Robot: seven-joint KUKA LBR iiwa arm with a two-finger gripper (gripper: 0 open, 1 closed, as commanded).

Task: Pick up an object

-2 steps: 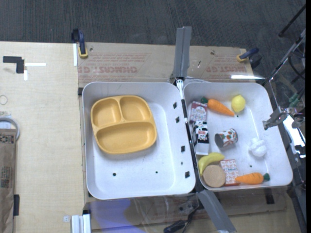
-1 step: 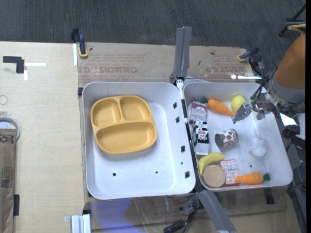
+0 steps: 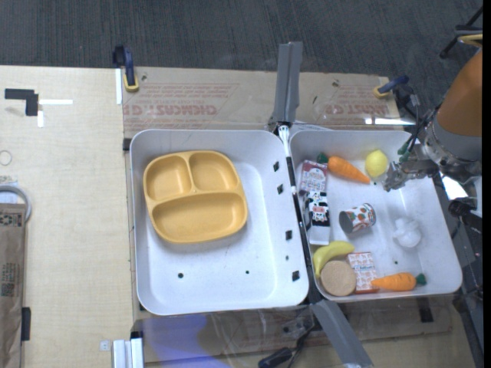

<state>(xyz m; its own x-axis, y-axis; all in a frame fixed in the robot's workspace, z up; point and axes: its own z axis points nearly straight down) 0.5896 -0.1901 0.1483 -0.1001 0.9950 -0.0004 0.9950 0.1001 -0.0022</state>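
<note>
Lemon [image 3: 376, 162]: yellow, near the back wall of the right bin [image 3: 441, 205], and the closest object to the fingers.
Gripper [image 3: 395, 176]: down inside the right bin, just right of the lemon; too small and dark here to tell whether it is released or clenched, and nothing shows between the tips.
Arm [image 3: 460, 117]: comes in from the right edge, orange band high, grey wrist over the bin's back right corner.
Carrot [image 3: 347, 169]: lies just left of the lemon, slanted.
Small can [image 3: 357, 218]: on its side, mid-bin.
White lump [image 3: 406, 233]: right of the can, apart from it.
Front row: banana [image 3: 331, 253], round biscuit [image 3: 337, 278], small carton [image 3: 362, 271], second carrot [image 3: 397, 282].
Packets [image 3: 313, 194]: along the left wall.
Left bin [image 3: 153, 282]: holds a yellow divided plate [image 3: 196, 196].
</note>
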